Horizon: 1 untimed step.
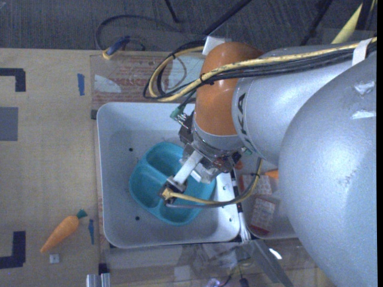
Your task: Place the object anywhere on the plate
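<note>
A blue plate (157, 184) with a dividing ridge lies in the left white bin (114, 160), towards its right side. The arm reaches in from the right. Its orange-banded wrist and gripper (206, 163) hang directly over the plate's right part and cover it. I see nothing held in the gripper. In the right bin, a clear bottle-like thing with a red label (263, 211) lies near the dividing wall. A small orange thing (271, 174) peeks out beside the arm.
A toy carrot (60, 232) lies on the bench outside the bins, at the lower left. Blue tape marks (81, 84) and black corner marks (15, 79) are on the bench. The arm's big grey body covers most of the right bin.
</note>
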Available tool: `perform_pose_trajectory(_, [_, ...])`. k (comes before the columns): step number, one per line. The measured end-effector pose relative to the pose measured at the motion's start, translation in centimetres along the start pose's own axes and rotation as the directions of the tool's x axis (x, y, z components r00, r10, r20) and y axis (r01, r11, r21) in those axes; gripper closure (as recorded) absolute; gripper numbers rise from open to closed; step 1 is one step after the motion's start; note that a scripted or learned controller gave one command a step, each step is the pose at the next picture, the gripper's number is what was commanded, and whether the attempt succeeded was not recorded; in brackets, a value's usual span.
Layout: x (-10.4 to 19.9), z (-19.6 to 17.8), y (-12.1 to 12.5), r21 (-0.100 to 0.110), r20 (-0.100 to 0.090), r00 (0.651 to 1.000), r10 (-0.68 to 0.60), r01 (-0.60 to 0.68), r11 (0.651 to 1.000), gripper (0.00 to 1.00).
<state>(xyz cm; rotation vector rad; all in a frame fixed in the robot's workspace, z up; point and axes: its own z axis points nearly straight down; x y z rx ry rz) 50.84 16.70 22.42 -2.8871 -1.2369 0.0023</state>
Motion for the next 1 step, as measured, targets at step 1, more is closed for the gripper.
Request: perform_pose_trajectory(1, [-0.02, -0.03, 0.05, 0.0, 0.0, 1.0, 0.001, -0.001, 1.0, 0.0])
